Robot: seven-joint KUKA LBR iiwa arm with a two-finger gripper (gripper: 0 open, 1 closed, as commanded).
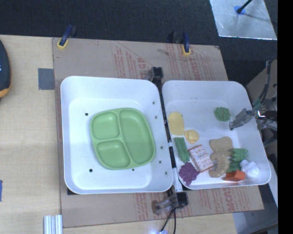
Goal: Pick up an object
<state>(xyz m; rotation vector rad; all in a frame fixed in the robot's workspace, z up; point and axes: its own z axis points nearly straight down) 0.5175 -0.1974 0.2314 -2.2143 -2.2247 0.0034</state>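
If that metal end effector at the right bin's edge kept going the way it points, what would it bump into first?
Probably the bare white floor of the right bin. The end effector points left and downward, passing just below the green broccoli-like toy; depth is unclear.

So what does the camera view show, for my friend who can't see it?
Two white bins sit side by side on a bench. The left bin holds a green divided plate; the right bin holds a jumble of small toy foods, mostly along its near side. The robot's gripper is at the right bin's right edge.

Red print on cardboard sheet (136, 57) and small packet (200, 158), both illegible.
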